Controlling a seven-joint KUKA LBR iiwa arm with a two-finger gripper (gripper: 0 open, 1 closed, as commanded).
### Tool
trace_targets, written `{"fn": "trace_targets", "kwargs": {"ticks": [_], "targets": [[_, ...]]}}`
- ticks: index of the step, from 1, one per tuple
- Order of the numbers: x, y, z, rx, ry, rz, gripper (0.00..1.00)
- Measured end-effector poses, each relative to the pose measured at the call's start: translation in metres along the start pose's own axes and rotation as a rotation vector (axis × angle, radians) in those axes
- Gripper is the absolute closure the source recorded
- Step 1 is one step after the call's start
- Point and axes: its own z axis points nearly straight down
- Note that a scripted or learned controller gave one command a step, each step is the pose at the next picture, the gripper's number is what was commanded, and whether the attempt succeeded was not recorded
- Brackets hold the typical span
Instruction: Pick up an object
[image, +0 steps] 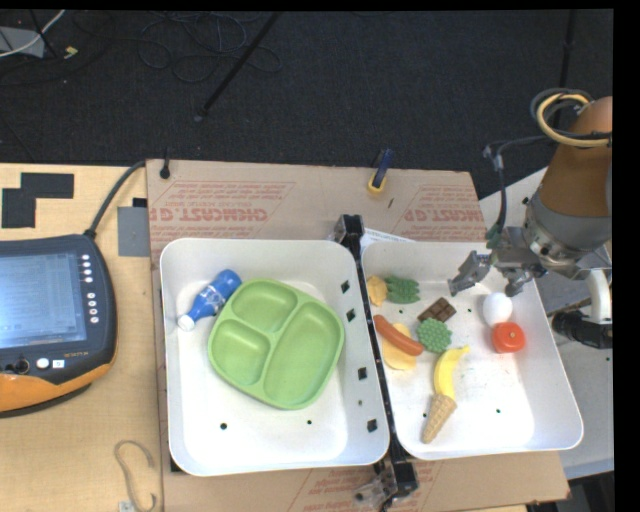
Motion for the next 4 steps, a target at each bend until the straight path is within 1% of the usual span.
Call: {"fn": "trace_targets", "kwargs": {"ticks": [1, 2, 3, 4], "targets": [[0.000, 0.003, -0.007, -0.012, -0.002, -0.002, 0.00], [-0.008, 0.002, 0.052, -0.007, -0.002, -0.001, 0.00], [-0.005, 0.006, 0.096, -0.008, -0.001, -0.003, 0.00], [-0.002, 0.007, 0.124, -0.010, -0.002, -0.004, 0.00]]}}
